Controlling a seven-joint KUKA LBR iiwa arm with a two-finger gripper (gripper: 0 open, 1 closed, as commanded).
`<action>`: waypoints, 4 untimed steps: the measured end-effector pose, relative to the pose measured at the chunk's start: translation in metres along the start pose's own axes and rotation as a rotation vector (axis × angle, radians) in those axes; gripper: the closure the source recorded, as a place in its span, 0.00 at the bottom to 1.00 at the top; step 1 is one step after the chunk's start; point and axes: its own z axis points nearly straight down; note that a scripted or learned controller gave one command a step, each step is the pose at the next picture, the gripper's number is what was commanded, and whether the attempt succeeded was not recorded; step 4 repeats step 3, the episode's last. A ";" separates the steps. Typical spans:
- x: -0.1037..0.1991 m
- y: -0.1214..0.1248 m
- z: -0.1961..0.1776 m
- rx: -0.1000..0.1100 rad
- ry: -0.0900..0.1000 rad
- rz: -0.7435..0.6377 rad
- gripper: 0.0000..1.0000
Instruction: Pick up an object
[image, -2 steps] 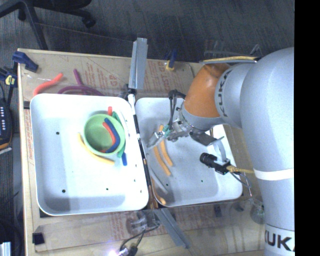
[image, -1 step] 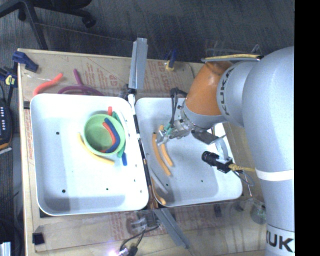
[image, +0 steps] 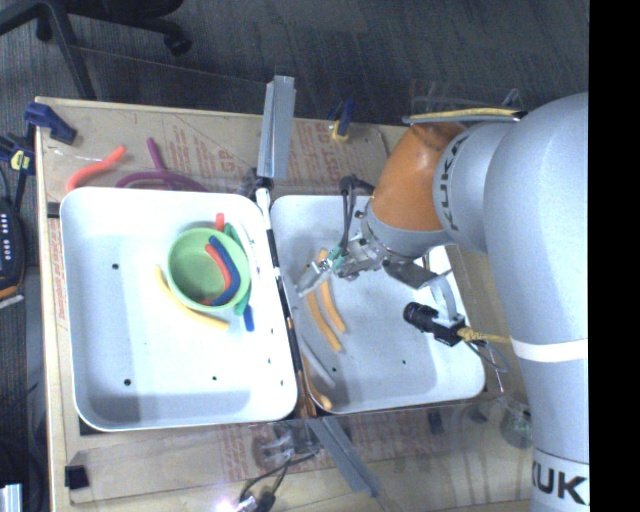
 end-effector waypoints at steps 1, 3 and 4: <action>0.012 -0.007 0.028 -0.006 -0.008 0.096 0.00; 0.062 0.025 -0.069 0.001 0.007 0.246 1.00; 0.062 0.025 -0.069 0.001 0.007 0.246 1.00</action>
